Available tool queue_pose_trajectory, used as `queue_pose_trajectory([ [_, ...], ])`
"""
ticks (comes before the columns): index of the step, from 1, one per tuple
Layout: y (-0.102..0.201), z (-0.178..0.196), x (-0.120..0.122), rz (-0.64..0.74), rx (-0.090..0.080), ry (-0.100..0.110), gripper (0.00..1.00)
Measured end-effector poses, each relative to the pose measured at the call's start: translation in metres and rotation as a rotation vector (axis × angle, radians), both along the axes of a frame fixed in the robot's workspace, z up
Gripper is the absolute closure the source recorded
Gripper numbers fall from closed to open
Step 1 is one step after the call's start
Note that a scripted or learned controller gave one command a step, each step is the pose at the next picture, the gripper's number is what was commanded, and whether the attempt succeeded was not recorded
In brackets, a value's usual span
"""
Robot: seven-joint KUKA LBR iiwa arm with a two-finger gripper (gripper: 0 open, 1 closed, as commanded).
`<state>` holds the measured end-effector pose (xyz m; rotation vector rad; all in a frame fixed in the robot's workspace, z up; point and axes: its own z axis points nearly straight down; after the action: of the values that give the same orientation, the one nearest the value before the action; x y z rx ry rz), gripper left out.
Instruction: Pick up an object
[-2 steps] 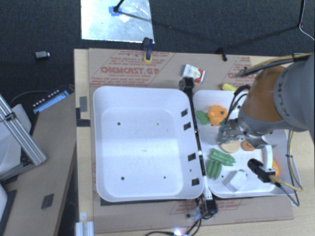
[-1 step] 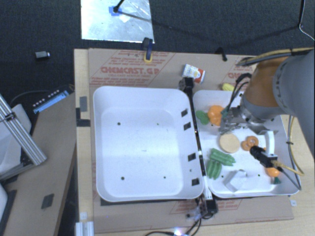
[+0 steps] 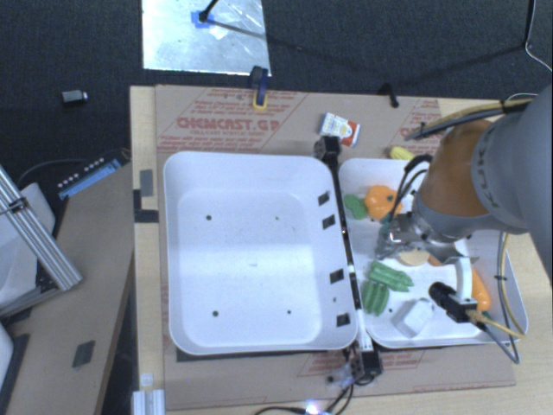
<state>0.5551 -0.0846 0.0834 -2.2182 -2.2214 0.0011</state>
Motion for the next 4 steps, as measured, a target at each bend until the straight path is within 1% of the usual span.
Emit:
queue_pose_trajectory([
  [1, 0.040, 0.109, 0.110, 0.010, -0.002, -0.020, 1.00],
  [2, 0.044, 0.319, 0.088, 0.005, -0.002, -0.022, 1.00],
  [3, -0.010, 0.328, 0.064, -0.004, -0.003, -0.006, 1.00],
  [4, -0.065, 0.312, 0.053, -0.005, -0.003, -0.004, 1.00],
])
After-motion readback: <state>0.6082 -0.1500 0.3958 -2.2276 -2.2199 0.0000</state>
